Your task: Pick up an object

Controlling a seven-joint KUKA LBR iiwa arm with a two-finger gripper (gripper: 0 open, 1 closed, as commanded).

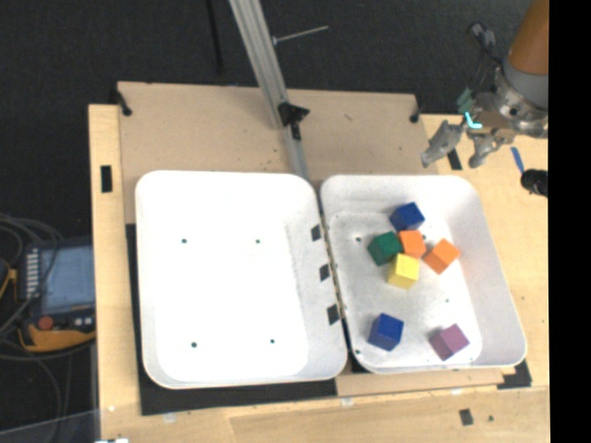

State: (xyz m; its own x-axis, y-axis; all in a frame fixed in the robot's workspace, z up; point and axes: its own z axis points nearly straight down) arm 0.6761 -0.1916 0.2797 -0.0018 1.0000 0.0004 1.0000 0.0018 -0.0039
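Observation:
The right bin [489, 247] holds several small cubes. A blue cube [406, 216], a green cube [384, 248], two orange cubes [413, 243] [441, 256] and a yellow cube [403, 271] cluster near its middle. Another blue cube [386, 331] and a purple cube [449, 341] lie near its front edge. My gripper [459, 150] hangs open above the bin's far right corner, up and to the right of the cluster, with nothing between its fingers.
The left bin [226, 275] lies beside the right one. A slanted metal rail [263, 63] rises from the bench behind the bins. A box with cables [55, 289] sits off the bench's left edge.

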